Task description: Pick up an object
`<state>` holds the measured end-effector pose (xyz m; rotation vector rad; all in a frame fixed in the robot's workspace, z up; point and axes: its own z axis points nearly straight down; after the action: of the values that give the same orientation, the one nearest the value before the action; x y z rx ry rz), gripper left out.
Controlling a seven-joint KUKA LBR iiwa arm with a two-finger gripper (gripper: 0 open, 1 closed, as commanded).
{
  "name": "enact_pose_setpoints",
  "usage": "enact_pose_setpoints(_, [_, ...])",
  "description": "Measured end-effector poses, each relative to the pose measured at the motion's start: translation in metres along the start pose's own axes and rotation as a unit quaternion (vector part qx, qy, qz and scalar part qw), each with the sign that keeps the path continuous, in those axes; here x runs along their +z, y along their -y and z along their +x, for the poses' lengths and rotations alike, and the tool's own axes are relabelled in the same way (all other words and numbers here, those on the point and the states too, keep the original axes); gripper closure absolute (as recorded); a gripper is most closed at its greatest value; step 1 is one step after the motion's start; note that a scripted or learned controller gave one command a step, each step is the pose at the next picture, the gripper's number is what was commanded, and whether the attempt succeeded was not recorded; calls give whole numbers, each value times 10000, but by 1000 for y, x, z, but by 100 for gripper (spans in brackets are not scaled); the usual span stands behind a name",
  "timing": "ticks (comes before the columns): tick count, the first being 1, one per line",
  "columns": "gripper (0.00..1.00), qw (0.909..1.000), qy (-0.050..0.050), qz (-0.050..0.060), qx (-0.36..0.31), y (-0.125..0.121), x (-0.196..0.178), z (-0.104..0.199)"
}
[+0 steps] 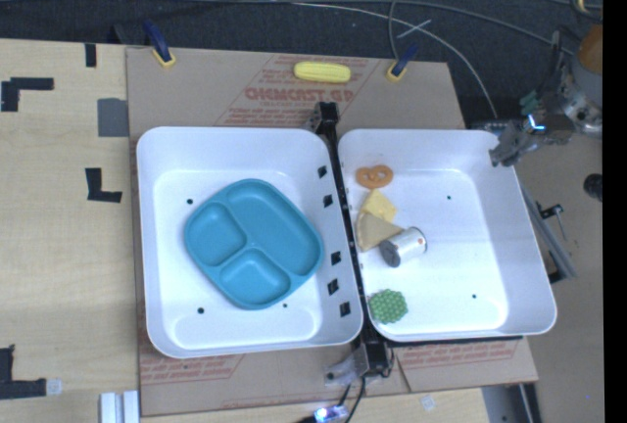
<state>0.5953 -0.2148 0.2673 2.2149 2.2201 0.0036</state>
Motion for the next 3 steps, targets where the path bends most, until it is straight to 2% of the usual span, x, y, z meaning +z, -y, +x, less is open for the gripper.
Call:
enact_pose_setpoints(2, [100,10000,-12,30,-12,-2,-8,109])
enact_pose_setpoints(3, [100,10000,-10,33,-9,0,4,171])
